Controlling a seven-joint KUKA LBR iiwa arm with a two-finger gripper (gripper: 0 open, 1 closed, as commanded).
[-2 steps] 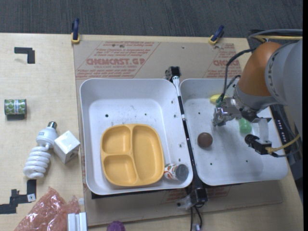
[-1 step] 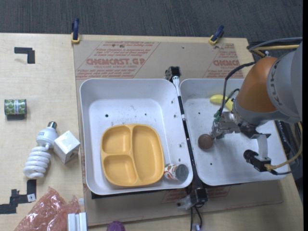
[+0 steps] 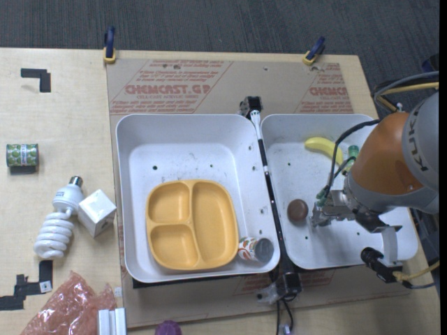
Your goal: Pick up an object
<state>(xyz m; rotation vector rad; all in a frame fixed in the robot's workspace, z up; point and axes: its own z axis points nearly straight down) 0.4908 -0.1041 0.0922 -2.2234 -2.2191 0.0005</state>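
Camera view: gripper [image 3: 320, 213] down in the right shallow white bin [image 3: 314, 257], just beside a small round brown ball [image 3: 298, 209]; finger spread, can't tell.

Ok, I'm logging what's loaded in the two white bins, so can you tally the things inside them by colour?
Yellow: 2, the divided tray and the banana
Brown: 1, the round ball
Patterned with a grey end: 1, the small can
Total: 4
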